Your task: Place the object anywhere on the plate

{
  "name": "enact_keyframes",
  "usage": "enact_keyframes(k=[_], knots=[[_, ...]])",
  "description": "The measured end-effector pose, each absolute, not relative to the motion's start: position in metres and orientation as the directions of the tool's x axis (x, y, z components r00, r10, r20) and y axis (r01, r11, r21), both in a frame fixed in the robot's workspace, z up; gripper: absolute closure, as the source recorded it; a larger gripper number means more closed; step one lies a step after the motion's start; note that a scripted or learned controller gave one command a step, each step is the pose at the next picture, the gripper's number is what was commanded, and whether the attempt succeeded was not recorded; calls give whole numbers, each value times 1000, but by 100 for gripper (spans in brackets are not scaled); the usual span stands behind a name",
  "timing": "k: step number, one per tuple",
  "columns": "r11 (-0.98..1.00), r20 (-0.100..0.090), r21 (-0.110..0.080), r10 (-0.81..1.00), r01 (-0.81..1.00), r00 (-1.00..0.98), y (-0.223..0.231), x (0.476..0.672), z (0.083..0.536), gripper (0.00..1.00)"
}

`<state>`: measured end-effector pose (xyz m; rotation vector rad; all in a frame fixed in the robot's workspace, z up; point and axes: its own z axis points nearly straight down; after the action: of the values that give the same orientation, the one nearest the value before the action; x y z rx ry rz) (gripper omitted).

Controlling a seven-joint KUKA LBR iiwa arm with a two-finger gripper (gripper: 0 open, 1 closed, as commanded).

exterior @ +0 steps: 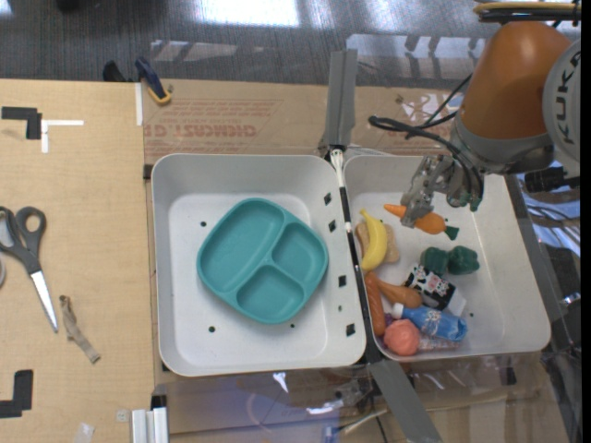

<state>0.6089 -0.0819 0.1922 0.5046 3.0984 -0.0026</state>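
One arm reaching in from right, gripper (427, 195) over toy carrot (427, 220), rt bin (517, 275).

The teal plate (263, 260) is lying alone in the left bin (175, 340), leaving open room all around and above it, while toys such as the banana (372, 239), carrot (427, 220) and bottle (436, 323) are crowding the right bin (517, 275) under the gripper (434, 187).
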Motion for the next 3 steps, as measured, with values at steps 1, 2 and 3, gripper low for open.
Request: enact_keyframes(k=[1,2,3], knots=[[994,-4,1,111,111,-994,6,589,301,100],[994,-3,1,111,111,-994,61,566,402,100],[1000,-2,0,-6,-6,-1000,97,526,395,100]])
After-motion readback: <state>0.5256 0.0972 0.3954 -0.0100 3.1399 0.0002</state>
